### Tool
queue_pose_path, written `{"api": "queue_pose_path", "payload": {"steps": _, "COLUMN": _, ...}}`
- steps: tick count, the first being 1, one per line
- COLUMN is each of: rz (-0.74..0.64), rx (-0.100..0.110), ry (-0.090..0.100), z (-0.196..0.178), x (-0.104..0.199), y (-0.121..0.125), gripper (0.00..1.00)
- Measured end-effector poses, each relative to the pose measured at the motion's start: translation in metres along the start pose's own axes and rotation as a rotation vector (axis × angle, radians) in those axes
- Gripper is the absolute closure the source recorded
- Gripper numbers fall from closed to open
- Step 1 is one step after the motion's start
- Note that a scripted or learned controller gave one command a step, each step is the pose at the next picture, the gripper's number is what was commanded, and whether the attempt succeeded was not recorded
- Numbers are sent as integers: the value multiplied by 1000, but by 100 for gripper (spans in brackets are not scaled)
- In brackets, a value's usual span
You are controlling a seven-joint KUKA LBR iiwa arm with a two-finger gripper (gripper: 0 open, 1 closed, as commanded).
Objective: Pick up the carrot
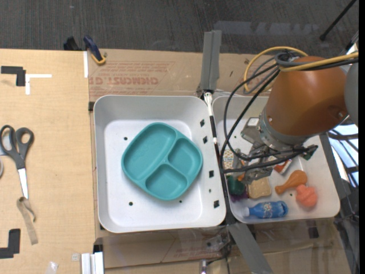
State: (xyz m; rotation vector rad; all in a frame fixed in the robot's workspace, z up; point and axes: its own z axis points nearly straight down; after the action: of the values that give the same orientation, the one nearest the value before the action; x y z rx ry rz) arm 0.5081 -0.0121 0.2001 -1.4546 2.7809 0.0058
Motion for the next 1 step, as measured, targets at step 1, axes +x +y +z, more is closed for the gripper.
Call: {"api": "queue_pose_path", "payload": {"steps": 1, "rz": -476, "rx": 0, "ry": 1, "z": -64, "x": 38, "y": 9, "gripper": 100}}
